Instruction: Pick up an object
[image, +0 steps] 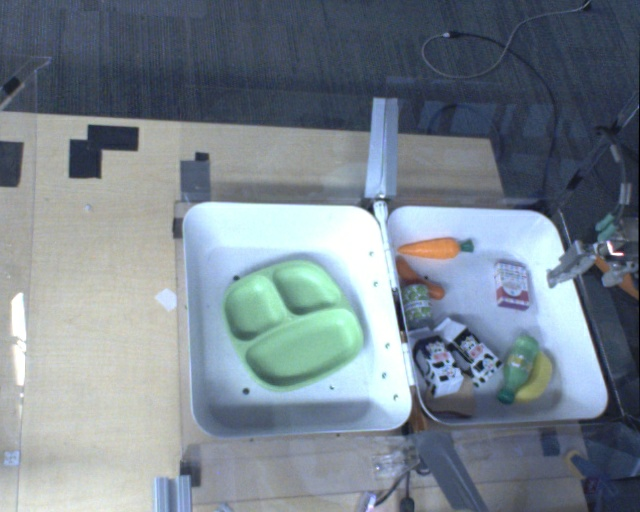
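Above a pale wooden bench (90, 330), two shallow white bins sit side by side, split by a thin metal divider (381, 150) that runs up past their far rims. Black tape shapes (100, 148) mark the bench's far left corner, and dark carpet (250, 50) stretches beyond, crossed by a loose looping cable (480, 52).

Left bin (200, 300): a green three-part tray (293, 322) lies flat near the middle.

Right bin (575, 300): the objects to pick crowd its left and near sides. An orange carrot (433, 248) with a green top lies crosswise near the far rim. Below it, against the divider wall, rests a second orange piece (404, 268), then a small can (419, 304) with a green label and red end. A red-and-white carton (512, 283) lies apart, toward the bin's right. Two black-and-white cow-print cartons (455, 361) sit close together near the front, beside a brown card (452, 403). A green bottle (519, 366) leans against a yellow banana (540, 376) at the front right.

At the frame's right edge the gripper (575, 262) hangs over the right bin's rim, well apart from every object; whether its fingers are spread or closed cannot be told.
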